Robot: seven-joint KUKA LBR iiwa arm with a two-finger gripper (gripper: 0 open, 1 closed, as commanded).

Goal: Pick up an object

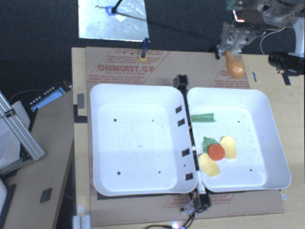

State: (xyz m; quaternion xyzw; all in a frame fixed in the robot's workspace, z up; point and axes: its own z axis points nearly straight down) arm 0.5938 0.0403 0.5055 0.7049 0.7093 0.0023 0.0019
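My gripper [230, 50] hangs high above the bench, behind the right bin's far edge. It is shut on the top of an orange, carrot-like object [235, 67] that dangles below the fingers. In the right bin [267, 104] lie a flat green piece [202, 118], a red round object [217, 151] on a green leafy piece [208, 141], and two yellow objects [229, 147] [208, 165] beside them.
The left bin [138, 137] sits against the right one, joined by a black hinge strip [186, 128]. Both rest on a cardboard sheet [124, 66]. A shiny metal plate [112, 13] lies at the back left, and a black cable fitting [286, 61] is at the right.
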